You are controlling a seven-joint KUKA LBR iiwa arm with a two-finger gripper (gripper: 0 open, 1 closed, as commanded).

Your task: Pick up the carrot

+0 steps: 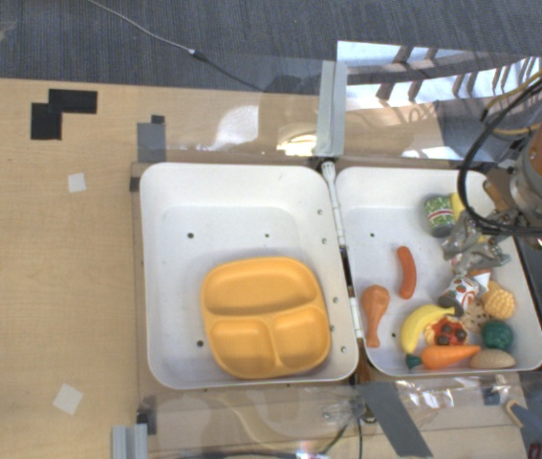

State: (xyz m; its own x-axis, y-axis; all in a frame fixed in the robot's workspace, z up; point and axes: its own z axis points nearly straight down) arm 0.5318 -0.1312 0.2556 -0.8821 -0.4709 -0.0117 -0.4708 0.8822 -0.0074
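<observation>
The surface (51,285) carries two shallow white bins side by side. The left bin (175,208) holds a yellow compartment plate (264,316). The right bin (376,208) holds a cluster of toy foods.

The gripper (469,242) hangs over the right bin's far right part, near a green can (439,214). Finger state: cannot tell.

The carrot (447,356) lies at the near edge of the right bin, just beside a banana (422,321) and touching or nearly touching a beige piece (492,359).

Handling, as judged: a light, rigid, smooth plastic toy, likely slippery and not fragile. Take hold across the thick middle, fingers closing perpendicular to its length.

Orientation: the long axis runs roughly left to right, parallel to the bin's near wall. The thick end lies left, at a dark green top; the taper points right.
</observation>
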